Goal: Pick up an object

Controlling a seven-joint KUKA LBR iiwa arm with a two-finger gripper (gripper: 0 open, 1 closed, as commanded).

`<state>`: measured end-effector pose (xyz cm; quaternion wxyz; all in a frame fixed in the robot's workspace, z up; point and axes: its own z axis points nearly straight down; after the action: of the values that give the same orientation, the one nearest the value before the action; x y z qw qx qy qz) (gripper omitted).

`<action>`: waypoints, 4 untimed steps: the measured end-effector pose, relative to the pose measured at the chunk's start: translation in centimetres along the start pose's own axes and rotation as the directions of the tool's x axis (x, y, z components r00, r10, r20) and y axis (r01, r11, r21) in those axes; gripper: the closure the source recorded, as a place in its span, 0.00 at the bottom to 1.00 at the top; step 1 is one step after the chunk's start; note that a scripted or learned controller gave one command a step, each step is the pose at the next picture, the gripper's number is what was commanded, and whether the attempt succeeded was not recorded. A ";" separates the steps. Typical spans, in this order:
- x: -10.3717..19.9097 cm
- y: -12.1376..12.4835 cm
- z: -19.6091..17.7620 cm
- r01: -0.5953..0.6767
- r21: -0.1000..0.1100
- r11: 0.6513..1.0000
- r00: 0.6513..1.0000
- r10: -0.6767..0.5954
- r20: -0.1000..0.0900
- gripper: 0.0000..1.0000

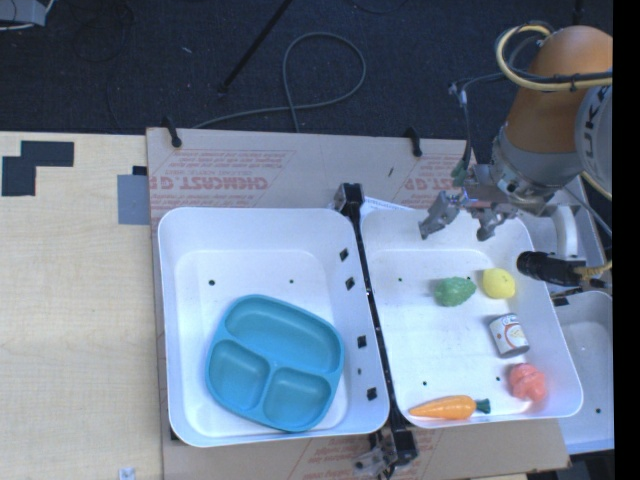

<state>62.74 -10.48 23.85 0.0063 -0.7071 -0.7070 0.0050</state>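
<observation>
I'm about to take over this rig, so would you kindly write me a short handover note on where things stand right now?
Gripper: open, holding nothing, hovering over the back edge of the right bin.
Right bin contents: green toy, yellow lemon, small can, pink toy, and carrot against the front rim.
Left bin: blue divided plate.
Done: nothing picked yet.
Left: descend on one object, close, lift. The green toy and lemon lie nearest the gripper.
</observation>
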 end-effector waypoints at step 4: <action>0.0 0.5 15.1 0.000 -0.010 1.000 1.000 0.000 0.001 0.00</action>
<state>63.05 -10.43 8.71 0.0024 -0.7072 -0.7070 0.0019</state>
